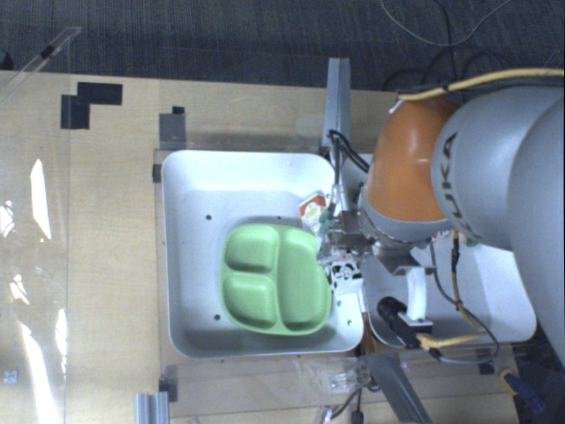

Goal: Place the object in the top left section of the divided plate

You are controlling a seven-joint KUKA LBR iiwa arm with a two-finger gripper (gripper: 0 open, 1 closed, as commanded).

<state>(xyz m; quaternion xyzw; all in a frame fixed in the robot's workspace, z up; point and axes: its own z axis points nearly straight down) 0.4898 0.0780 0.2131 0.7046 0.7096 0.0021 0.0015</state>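
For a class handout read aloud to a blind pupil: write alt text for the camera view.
A green divided plate lies in a shallow white bin, its sections bare. A grey robot arm with an orange band reaches in from the right, its hand low over the plate's right edge beside a small red and white object.

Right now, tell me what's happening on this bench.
A grey KUKA arm with an orange band reaches in from the right over a white bin. Its gripper hangs at the bin's right edge, just beside a green divided plate lying in the bin. A small red and white object sits right at the gripper, above the plate's top right corner; whether it is gripped is unclear. All the plate's sections hold nothing so far, so the placing is not yet done.
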